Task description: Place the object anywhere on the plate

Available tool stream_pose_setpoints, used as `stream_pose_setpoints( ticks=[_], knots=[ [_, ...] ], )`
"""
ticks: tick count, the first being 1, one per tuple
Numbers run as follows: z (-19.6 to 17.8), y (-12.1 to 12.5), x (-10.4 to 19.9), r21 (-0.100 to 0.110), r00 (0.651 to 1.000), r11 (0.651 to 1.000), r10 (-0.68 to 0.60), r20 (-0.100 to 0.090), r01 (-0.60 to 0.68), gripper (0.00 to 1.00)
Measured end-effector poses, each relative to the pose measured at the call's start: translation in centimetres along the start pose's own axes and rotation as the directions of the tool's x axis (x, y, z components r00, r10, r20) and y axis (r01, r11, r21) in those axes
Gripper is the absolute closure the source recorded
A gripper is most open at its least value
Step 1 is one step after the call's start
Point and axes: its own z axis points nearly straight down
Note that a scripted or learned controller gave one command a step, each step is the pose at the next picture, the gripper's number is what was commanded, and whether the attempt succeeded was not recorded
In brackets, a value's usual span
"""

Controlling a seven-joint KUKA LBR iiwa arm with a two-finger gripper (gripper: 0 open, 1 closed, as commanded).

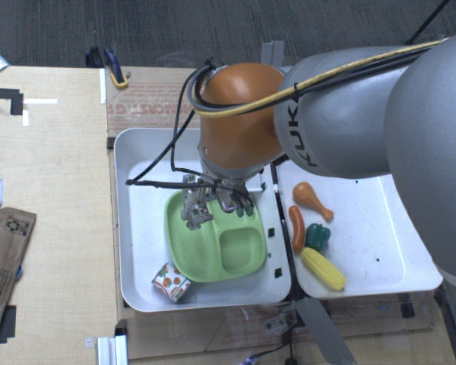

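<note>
Green plate (pixel 216 249) is seen in left bin (pixel 137 204) | gripper (pixel 213 204) hangs over plate's far edge, opening and contents cannot be told | small printed carton (pixel 171 282) lies just off plate's near-left corner | risk: an empty release, or carton nudged away.

I see the tool (pixel 213 204) poised over the green plate (pixel 220 258) in the left bin (pixel 137 226); a small patterned carton (pixel 171 283) touches its lower-left edge. The right bin (pixel 395 234) holds a drumstick (pixel 311 200), sausage (pixel 296 228), pepper (pixel 317 237) and corn (pixel 322 269).
</note>
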Motion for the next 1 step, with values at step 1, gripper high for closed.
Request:
stream_pose_setpoints(
  ticks=[1],
  knots=[
    [-4.43,-2.43,2.55,0.0,0.991,0.991,-0.132,0.002,0.132,1.0]
  ],
)
